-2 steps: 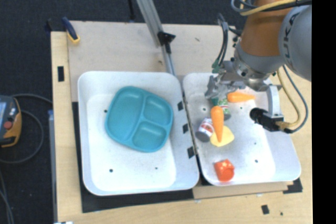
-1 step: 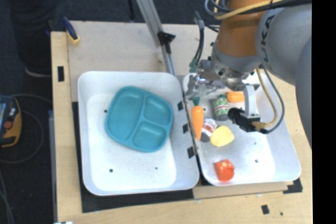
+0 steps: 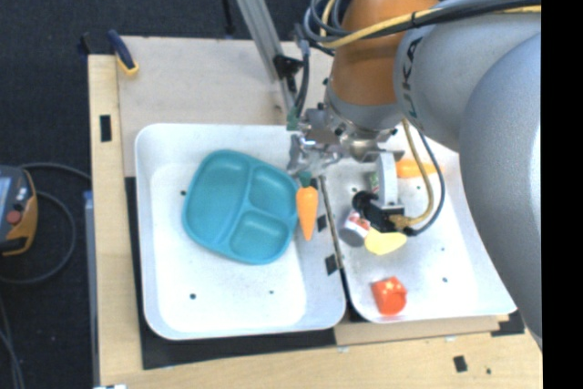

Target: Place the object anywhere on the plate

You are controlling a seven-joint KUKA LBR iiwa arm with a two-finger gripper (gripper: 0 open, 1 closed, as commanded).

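So the gripper [image 3: 310,167] sits right at the centre of the frame, over the seam where the two bins meet, and a carrot [image 3: 307,210] hangs straight down from it, stubby green top up, pointed end down. The carrot's top looks pinched between the fingers, closed narrow around it, so I'd call that a real grab and not just a hover. Hanging vertical like that makes sense: grabbed by the top, the weight just dangles below.

The carrot is just beside the right edge of the teal plate [image 3: 239,207], which lies in the left bin [image 3: 173,305], lower left of centre. It's a sectioned plate, three compartments, and the carrot tip is near the rim but I can't tell if it's over the plate yet or still over the bin divider. My guess is it needs a small nudge toward the left of the frame before letting go.

Over in the right bin [image 3: 474,287] there's a yellow banana-looking piece [image 3: 385,242], a red strawberry-ish thing [image 3: 389,295] at the lower right, and something orange [image 3: 410,168] peeking out behind the wrist cables.
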